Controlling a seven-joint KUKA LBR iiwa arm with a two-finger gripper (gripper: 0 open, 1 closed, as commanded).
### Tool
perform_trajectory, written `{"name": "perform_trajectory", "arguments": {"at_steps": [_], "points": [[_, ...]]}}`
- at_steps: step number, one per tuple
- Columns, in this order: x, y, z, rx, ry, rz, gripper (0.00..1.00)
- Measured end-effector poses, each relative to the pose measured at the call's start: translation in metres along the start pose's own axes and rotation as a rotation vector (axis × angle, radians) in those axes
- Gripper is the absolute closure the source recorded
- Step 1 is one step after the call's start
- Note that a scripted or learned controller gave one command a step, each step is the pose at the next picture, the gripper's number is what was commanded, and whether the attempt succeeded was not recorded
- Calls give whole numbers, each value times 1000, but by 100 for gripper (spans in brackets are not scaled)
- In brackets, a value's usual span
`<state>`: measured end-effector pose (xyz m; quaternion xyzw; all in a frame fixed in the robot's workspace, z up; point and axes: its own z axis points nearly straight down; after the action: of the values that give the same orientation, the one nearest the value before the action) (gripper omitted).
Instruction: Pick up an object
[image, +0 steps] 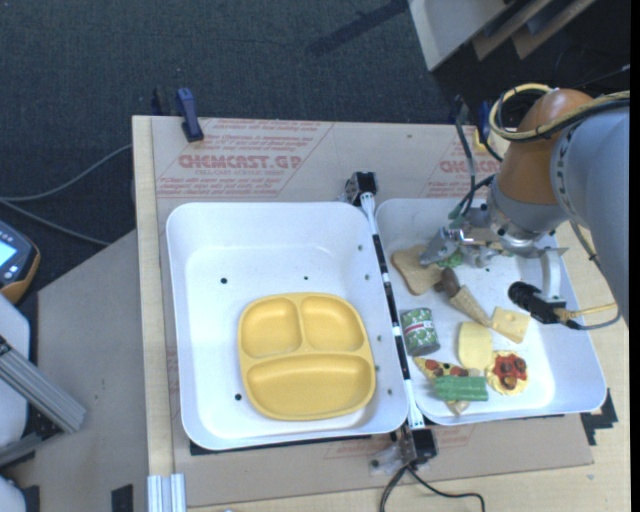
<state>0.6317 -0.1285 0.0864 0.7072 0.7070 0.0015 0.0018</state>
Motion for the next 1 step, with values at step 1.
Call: {"name": "perform_trajectory", "arguments": {"at_steps": [1], "points": [[0, 1, -12, -4, -2, -2, 100]]}}
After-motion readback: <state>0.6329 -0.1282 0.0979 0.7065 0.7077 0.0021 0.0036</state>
